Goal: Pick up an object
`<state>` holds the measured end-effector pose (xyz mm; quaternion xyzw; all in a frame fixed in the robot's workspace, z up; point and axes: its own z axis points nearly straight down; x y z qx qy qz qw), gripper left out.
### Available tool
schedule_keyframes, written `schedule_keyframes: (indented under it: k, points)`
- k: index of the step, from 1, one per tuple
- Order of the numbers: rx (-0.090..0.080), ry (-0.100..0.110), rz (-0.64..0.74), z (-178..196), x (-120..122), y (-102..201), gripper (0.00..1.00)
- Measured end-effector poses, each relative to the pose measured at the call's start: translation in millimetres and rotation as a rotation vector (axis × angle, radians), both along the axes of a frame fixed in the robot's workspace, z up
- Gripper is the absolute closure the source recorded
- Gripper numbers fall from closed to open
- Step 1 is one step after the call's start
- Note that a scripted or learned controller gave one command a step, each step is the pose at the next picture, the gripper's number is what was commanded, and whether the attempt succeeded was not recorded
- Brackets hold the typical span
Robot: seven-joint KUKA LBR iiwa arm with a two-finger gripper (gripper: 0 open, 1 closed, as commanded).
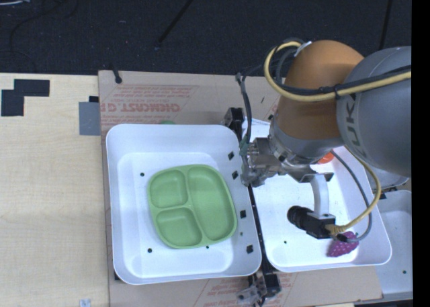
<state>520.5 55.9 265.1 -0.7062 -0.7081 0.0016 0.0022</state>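
A pale wooden bench (47, 185) stretches along the left, with a printed cardboard sheet (148, 101) lying under two shallow white bins. The left bin (127, 164) holds a green divided plate (191, 205), which lies flat near the bin's middle with its three compartments facing up. It is tilted slightly against the bin's edges and sits apart from the walls.

The gripper (254, 168) hangs over the seam where the two bins meet, just beside the plate's right rim and above the inner edge of the right bin (289, 252). From this angle the wrist hides its tip, so whether it is spread or pressed together cannot be told, and nothing can be seen held in it.

The grey arm (376, 111), with its orange band (316, 77), reaches in from the right and covers much of the right bin's upper half. A small orange-red object (326, 158) peeks out from under the arm, too hidden to identify. A purple knobbly object (342, 246), resembling a toy bunch of grapes, rests on the bin floor near the lower right corner, well apart from the gripper.
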Motion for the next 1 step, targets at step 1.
schedule_keyframes:
  k: [1]
  points:
    - [0.000, 0.002, 0.001, -23.8, 11.2, 46.8, 1.00]
